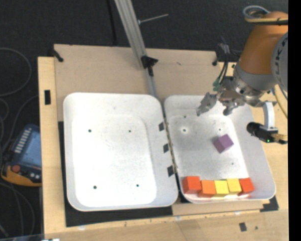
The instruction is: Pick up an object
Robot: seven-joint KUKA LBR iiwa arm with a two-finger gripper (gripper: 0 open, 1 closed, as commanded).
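My gripper [215,106] hangs over the far part of the right bin [256,134], its two fingers spread apart with nothing between them. They point down and toward the near side, clear of the bin floor as far as I can judge from this slanted view.

Nearest to me is the purple block [223,143], lying alone on the bin floor, nearer the camera than my fingers and slightly right, well apart from everything else. It looks like a small rigid cube, probably light, with flat faces turned at an angle to the bin walls. I would close on two opposite flat sides, turning my wrist to match its tilt; a grip on the corners would likely twist it out.

Further off, along the near wall, sits a row of blocks [218,186], orange and yellow, touching one another. They leave little room for fingers between them, so they are the harder choice.

The left bin [75,134] lies beside, on the desk [105,69].
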